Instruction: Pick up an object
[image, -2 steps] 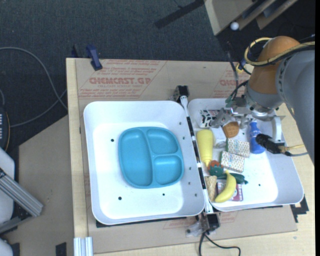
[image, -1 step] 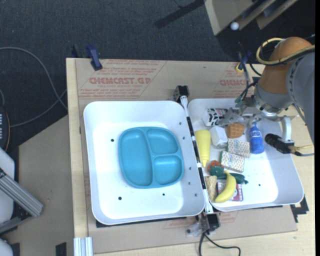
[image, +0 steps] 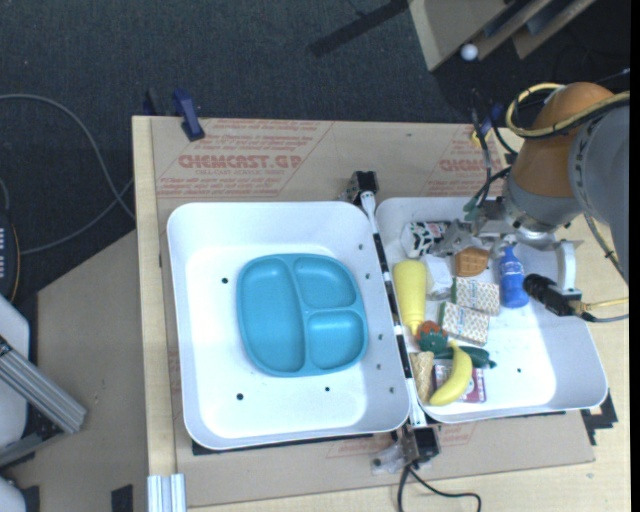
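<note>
Grey arm (image: 560, 150) low over right bin (image: 560, 385); gripper (image: 500, 240) grip state unclear, near blue bottle (image: 511, 278). Clutter tight: yellow bottle (image: 410, 290), banana (image: 455, 375). Risk: fingers nudge neighbours, miss.

Blue divided plate (image: 300, 312), yellow banana (image: 455, 377), yellow bottle (image: 410, 288), 2 white bins (image: 200, 300).

The right bin's (image: 570, 375) left half is crowded by a yellow bottle (image: 411, 285), banana (image: 455, 375) and packets (image: 472, 308); open floor is left at its lower right. The left bin (image: 200, 300) is occupied centrally by a blue divided plate (image: 300, 313).
</note>
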